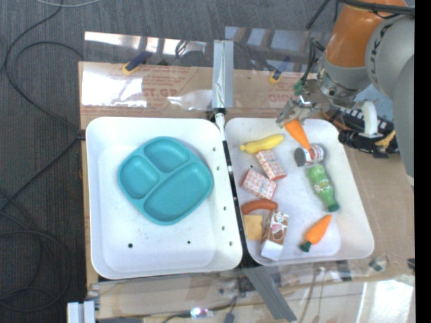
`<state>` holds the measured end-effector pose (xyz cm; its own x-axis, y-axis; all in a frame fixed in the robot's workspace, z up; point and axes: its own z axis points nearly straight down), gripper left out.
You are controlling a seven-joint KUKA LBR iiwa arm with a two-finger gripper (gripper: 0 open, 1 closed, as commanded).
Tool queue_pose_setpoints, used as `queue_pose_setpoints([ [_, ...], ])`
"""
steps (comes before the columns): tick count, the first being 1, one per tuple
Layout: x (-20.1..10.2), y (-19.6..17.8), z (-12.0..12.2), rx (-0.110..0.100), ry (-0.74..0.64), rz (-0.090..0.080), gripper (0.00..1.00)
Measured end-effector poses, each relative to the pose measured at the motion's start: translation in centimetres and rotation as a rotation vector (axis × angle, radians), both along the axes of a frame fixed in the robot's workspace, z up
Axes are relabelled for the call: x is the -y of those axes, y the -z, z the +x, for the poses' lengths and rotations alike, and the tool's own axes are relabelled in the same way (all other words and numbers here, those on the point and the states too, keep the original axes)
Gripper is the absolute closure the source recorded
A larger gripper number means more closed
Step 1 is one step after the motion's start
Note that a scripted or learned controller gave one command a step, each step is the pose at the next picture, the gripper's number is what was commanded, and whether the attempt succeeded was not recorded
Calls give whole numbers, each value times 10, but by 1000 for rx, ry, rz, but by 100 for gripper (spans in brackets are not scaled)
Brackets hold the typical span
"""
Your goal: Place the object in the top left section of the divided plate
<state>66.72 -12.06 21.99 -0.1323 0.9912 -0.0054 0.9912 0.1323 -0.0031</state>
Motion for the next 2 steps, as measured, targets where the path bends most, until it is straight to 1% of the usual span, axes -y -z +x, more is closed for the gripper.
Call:
queue_pose_setpoints([
  [1, -1, 5, -32, 0, 72, 7, 100],
  [2, -70, 38, -55, -2, 213, 8, 100],
])
